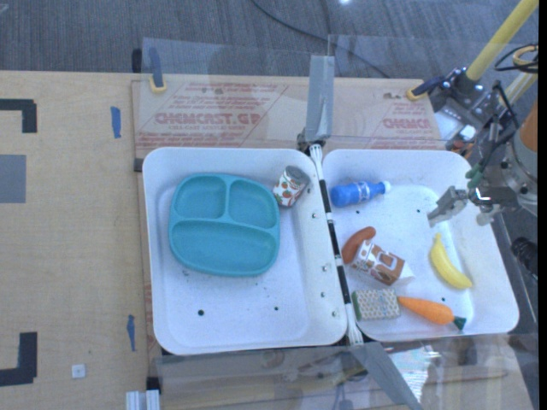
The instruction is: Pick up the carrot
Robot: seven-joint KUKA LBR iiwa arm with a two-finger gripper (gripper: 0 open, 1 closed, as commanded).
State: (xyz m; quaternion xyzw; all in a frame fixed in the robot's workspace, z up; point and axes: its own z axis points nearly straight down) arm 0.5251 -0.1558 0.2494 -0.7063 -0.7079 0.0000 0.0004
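Carrot [426,310]: front of right bin [504,314], beside banana [448,263]. Gripper [466,203]: above bin, jaws spread, holding nothing.

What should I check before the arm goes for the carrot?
1. Carrot in plain sight near the right bin's front edge: ok.
2. Carrot lying apart from the banana: ok.
3. Sponge crowding the carrot's blunt end: not ok, it looks to be touching.
4. Gripper above the carrot: not ok, it hangs over the bin's far right, beyond the banana.
5. Gripper carrying nothing: ok.
6. Gripper ready to close: cannot tell.
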